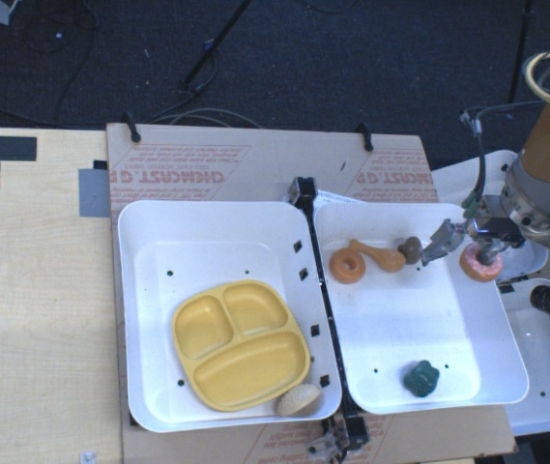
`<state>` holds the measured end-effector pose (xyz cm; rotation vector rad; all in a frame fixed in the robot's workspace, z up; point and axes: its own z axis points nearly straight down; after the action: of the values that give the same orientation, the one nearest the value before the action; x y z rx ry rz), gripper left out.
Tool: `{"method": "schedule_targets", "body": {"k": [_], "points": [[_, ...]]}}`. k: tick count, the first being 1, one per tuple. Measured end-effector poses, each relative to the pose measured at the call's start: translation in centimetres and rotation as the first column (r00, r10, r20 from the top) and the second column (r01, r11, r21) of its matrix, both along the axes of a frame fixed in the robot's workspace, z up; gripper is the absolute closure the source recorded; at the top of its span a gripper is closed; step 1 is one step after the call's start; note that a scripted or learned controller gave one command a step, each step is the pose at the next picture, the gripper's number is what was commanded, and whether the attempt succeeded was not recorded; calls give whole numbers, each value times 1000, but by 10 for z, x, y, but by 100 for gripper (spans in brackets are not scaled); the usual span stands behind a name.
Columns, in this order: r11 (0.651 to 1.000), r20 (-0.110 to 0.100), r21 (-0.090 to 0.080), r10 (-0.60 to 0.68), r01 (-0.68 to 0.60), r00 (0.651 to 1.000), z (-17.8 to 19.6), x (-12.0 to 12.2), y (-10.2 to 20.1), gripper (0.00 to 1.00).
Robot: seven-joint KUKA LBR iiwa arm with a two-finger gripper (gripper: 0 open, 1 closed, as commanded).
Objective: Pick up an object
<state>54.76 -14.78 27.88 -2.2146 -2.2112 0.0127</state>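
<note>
Overhead, from the fixed camera: two white bins side by side on a sheet of cardboard (255, 167). In the left bin (149, 230), a yellow divided plate (242, 344) with a pale round biscuit (300, 399) touching its near corner. In the right bin (492, 356), an orange ring with a stubby handle (357, 261) near the far wall, a small grey lump (409, 248) just beside the handle's end, and a green lump (421, 378) well apart toward the near wall. At the right bin's far right corner, the gripper (470, 249), low over the rim, with a pink ring (480, 262) right against it. Cannot tell whether the jaws are spread, pressed together or pinching that pink ring; too blurred and too crowded there to judge. Probably at the grasp step, then, with the pick not yet proven. Next, likely calls for a straight lift clear of the bin wall, watching whether the pink ring rises too. On the cardboard, reddish print, upside down, roughly "CHEMCR", with the rest unclear.
</note>
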Motion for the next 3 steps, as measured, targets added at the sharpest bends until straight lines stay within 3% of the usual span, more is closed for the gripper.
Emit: {"method": "schedule_targets", "body": {"k": [1, 3], "points": [[1000, 11, -2, 2, -2, 1000, 6, 2, 0, 0], [1000, 7, -1, 0, 0, 1000, -95, 18, 7, 0]]}}
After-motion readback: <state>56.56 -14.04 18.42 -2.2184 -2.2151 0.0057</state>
